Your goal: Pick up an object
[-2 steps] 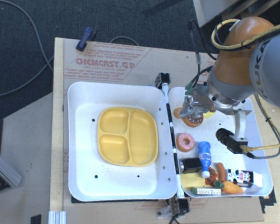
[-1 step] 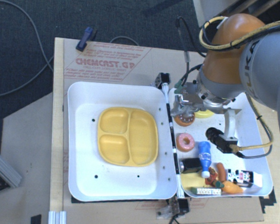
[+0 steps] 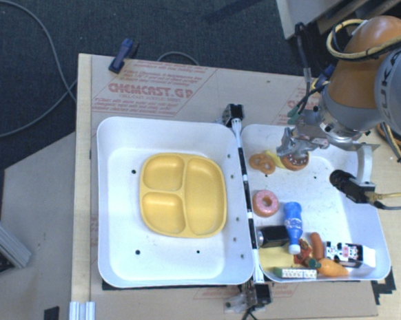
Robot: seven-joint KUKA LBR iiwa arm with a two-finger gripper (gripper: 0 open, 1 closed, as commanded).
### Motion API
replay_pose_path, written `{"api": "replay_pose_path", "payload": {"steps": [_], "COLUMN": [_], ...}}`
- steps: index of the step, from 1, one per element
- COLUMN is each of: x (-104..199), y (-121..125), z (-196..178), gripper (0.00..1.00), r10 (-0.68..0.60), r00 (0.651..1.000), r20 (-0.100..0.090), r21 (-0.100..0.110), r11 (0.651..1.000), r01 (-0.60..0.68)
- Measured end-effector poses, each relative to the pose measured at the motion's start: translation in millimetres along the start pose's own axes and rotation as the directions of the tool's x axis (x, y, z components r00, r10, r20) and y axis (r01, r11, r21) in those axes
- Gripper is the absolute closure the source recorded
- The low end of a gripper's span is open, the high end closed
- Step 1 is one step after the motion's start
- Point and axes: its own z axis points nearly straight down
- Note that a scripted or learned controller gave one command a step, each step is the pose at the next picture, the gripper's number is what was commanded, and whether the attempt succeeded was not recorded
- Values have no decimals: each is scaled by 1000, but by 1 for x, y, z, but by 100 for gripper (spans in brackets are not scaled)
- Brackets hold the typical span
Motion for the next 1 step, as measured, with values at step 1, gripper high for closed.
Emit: {"api": "replay_pose_path", "payload": {"steps": [1], "x": [1], "y": [0], "z": [0], "gripper": [0], "r10": [-2], "r00": [1000], "r20": [-1], "r21": [0], "r11": [1000], "r01": [2]}}
